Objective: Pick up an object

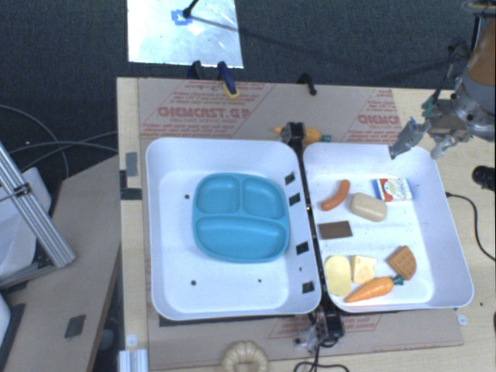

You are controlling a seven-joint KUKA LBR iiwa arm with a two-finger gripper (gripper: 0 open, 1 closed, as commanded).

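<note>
Claw spread, gripping nothing, above right bin's far edge; nearest pick is the small milk carton lying in that bin (likely light, stiff, slick), best pinched across its narrow sides.

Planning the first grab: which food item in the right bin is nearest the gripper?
The milk carton, at the bin's far right corner, just below the gripper. The others lie farther down or left.
</note>
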